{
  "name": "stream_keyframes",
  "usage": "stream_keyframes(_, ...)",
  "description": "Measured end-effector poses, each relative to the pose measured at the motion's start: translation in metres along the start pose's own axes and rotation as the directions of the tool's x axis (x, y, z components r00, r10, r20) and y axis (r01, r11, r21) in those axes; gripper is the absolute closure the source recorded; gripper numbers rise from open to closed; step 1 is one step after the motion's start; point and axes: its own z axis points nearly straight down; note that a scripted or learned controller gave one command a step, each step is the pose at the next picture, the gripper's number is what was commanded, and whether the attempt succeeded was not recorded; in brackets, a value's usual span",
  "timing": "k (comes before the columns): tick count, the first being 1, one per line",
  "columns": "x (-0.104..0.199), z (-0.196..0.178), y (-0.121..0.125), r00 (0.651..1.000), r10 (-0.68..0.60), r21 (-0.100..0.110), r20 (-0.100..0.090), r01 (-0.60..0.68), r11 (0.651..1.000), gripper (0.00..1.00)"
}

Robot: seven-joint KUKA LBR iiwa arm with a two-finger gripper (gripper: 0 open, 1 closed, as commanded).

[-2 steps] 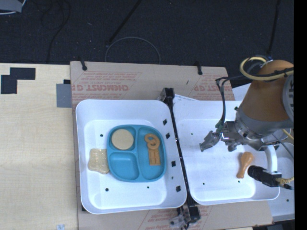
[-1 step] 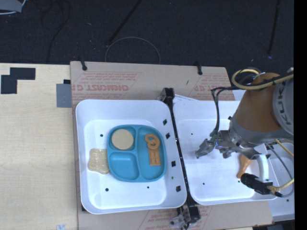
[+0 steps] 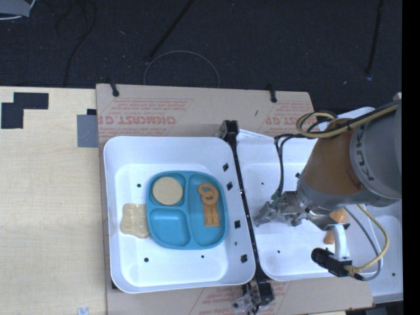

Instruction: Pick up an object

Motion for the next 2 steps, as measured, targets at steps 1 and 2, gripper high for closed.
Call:
stream_keyframes(1,-0.002,-0.013,0.0,1.0,0.008,-0.002,0.001,-0.008,1.0,1.0)
stream_keyframes(2,-0.01,-0.059,-0.005,1.0,0.003,-0.009,0.002,-0.003,1.0,1.0)
